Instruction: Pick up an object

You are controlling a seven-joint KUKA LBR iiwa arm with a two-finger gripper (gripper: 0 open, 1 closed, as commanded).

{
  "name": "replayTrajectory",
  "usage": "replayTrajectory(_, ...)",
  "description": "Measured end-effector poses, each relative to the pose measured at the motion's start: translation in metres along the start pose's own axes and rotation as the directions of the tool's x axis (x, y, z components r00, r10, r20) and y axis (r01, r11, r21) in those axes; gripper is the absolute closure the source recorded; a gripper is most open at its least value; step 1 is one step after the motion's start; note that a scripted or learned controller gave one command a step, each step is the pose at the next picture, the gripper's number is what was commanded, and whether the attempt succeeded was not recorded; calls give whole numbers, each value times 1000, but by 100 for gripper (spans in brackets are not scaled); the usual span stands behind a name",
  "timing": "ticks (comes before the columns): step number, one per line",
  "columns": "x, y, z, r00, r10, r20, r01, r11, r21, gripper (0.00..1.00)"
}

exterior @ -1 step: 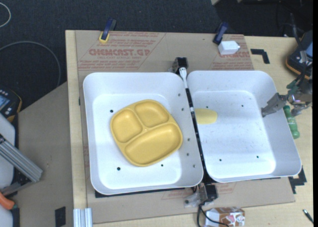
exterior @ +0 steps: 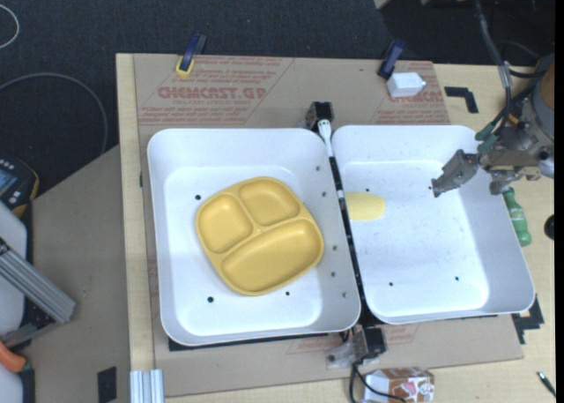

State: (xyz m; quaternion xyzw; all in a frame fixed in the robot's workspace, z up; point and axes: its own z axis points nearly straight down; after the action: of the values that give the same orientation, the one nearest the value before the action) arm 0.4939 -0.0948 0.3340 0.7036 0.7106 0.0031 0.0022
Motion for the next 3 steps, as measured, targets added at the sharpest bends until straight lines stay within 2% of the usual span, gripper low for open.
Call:
replayTrajectory(1,90,-12,-156,1000,-1,-2,1,1000,-13,0)
replayTrajectory(2,85,-12,-159,1000,9,2,-9,1000,2,100)
replayTrajectory(3,117,-14,-47,1000,7,1,-7,1000,20,100)
